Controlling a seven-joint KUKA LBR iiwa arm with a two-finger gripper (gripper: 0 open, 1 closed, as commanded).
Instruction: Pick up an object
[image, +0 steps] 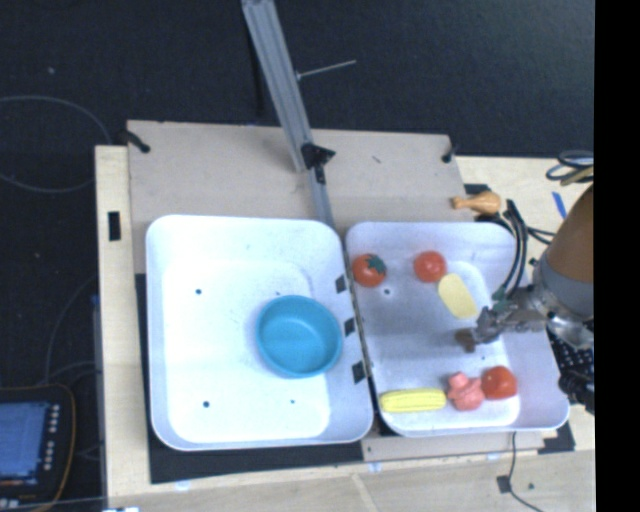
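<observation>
From above, the tabletop (420, 150) carried two white bins side by side; the left bin (200, 260) held a blue bowl (297, 335) toward its right side, nearer the front edge; the right bin (400, 330) held the loose pieces: a red tomato with a green top (368, 270) near its back left corner, a red ball (430, 266) just beside it along the back, a pale yellow piece (458, 296) to the right of that; along the front edge lay a yellow corn cob (412, 401), a pink piece (463, 391) and a red piece (499, 382), the last two touching; the end effector (478, 334) hung low over the bin's right middle, between the pale yellow piece and the pink one; its grip state could not be told.
</observation>
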